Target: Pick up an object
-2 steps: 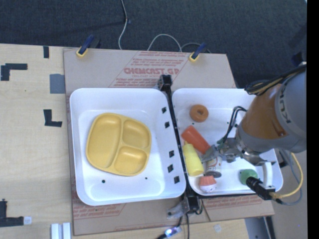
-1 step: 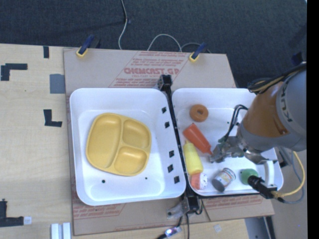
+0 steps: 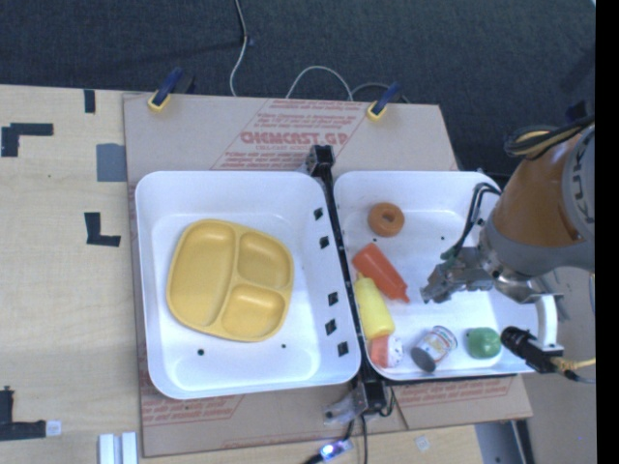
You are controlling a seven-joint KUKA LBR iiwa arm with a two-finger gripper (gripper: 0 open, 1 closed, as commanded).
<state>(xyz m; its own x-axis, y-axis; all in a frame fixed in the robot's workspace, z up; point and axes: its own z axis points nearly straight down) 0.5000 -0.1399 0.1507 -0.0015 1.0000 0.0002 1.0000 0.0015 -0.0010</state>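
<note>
The right bin (image 3: pixel 435 187) holds a brown ring-shaped doughnut (image 3: pixel 386 219) at the back, an orange carrot-like piece (image 3: pixel 379 271), a yellow bottle with a red and white cap (image 3: pixel 374 317) along the left wall, a small silver can (image 3: pixel 434 346) and a green object (image 3: pixel 482 342) at the front. My gripper (image 3: pixel 440 287) hangs low over the bin's middle right, to the right of the orange piece and above the can. Nothing shows between its dark fingers.
The left bin (image 3: pixel 155 259) carries a yellow divided tray (image 3: pixel 230 278). A black divider (image 3: pixel 334 259) runs between the bins. The arm's grey and orange body (image 3: pixel 542 211) covers the right bin's right side. Yellow clamps (image 3: pixel 164 90) sit at the cardboard's back edge.
</note>
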